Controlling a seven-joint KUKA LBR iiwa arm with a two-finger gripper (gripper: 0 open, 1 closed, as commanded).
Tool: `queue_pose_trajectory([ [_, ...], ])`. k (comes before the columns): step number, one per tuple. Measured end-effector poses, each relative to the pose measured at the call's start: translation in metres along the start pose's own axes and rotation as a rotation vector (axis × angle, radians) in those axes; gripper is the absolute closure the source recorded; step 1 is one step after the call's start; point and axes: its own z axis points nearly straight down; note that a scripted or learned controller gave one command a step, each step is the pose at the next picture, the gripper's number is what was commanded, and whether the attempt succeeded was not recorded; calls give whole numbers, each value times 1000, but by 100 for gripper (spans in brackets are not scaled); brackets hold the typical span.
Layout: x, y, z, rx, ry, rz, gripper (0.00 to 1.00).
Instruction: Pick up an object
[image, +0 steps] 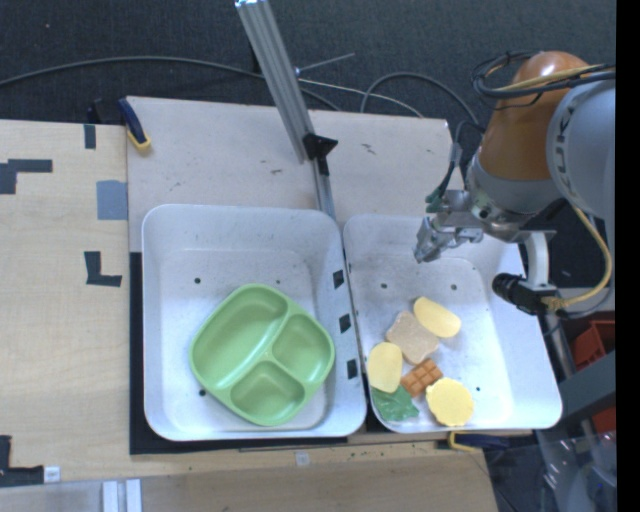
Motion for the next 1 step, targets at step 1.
queue_pose_trajectory([
  [1,47,-5,8,1,0,0,100],
])
